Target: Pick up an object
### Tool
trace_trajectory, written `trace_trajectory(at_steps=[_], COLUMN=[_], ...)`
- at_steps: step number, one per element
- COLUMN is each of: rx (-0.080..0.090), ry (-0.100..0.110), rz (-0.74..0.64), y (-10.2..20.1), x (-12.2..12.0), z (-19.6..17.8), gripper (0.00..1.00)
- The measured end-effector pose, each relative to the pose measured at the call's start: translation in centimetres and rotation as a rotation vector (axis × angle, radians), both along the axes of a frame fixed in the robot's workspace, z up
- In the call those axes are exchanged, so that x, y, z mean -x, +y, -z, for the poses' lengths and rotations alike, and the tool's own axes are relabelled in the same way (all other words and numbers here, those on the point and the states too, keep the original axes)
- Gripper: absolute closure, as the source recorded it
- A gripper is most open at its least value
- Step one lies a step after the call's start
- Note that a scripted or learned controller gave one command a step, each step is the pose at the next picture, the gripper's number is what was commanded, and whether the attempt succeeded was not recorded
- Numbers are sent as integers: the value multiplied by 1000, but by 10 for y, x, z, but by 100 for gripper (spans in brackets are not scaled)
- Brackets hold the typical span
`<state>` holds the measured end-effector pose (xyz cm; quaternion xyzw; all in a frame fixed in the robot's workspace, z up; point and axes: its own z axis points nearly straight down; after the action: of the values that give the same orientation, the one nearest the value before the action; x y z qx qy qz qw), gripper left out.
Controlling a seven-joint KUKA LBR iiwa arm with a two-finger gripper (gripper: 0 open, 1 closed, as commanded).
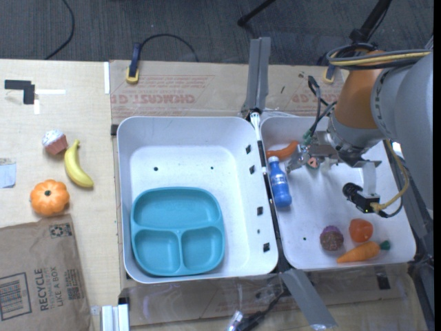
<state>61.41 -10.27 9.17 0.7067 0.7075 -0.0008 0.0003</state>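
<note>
The right bin [310,219] holds a blue bottle [279,183] lying along its left wall. An orange carrot-like piece [282,149] lies just behind the bottle. Near the front right corner sit a purple round fruit [332,238], a red-orange tomato [360,229] and a carrot [358,253]. My gripper [307,159] hangs low over the back left of the right bin, right of the orange piece and just behind the bottle's cap. Nothing is visibly held in it.
The left bin [179,150] carries a teal divided plate [178,232] at its front. On the bench to the left lie a banana [77,165], a small pumpkin [49,198] and a cupcake [54,142]. Cables trail off the arm's wrist [362,195].
</note>
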Motion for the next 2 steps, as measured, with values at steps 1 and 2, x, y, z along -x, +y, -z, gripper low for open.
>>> trace_trajectory(at_steps=[1, 2], rx=[1, 3], ry=[0, 0], rz=[-2, -5], y=[-12, -12], x=[-45, -45], z=[0, -9], gripper=[0, 100])
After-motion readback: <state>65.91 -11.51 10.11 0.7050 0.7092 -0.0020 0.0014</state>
